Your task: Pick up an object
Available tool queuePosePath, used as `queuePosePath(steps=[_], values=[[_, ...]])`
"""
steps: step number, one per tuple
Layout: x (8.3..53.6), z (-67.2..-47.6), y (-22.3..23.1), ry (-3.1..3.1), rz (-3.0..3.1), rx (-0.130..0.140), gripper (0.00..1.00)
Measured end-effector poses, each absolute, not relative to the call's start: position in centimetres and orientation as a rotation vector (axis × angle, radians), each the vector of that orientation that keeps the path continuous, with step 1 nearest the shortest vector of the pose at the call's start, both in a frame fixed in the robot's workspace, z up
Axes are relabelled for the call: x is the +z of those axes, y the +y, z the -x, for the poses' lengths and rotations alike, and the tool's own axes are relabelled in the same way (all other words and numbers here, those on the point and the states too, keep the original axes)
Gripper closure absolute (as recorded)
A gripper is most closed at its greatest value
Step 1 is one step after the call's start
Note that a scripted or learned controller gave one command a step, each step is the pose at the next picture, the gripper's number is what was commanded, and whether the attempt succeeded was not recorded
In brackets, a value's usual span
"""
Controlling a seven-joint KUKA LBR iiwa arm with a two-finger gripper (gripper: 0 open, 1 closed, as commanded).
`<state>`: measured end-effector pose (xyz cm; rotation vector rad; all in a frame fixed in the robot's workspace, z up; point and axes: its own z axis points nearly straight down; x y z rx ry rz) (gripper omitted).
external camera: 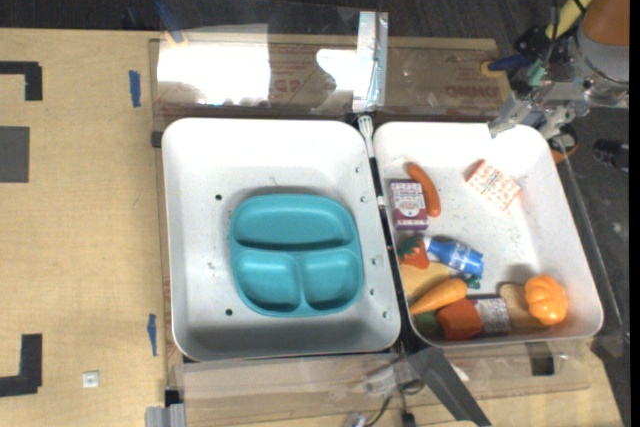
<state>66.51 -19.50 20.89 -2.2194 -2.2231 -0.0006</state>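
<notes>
Two white bins side by side on the bench. Left bin (190,215): one teal divided tray (295,250), three compartments, lying flat near the middle. Right bin (575,245): assorted small items. Red sausage (423,187) near the upper left, touching a small maroon carton (408,203) just below it. White and red packet (493,185) toward the upper right, apart from the rest. Blue and white pouch (457,255) near the centre, beside a small orange and green piece (414,257). Carrot (438,295) along the lower left, a red block (460,319) just below it, a grey can (493,315) beside that, and an orange pumpkin (545,300) at the lower right. Gripper (540,105) above the right bin's upper right corner, outside the clutter, touching no item. Jaw opening: cannot tell at this angle.
</notes>
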Motion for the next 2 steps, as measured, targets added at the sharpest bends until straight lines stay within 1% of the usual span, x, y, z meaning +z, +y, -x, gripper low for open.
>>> queuePosePath(steps=[1, 2], values=[[10.2, -62.8, -14.0, -2.286, 2.173, -0.012, 0.00], [9.5, -64.9, -10.9, -2.380, 2.077, -0.016, 0.00]])
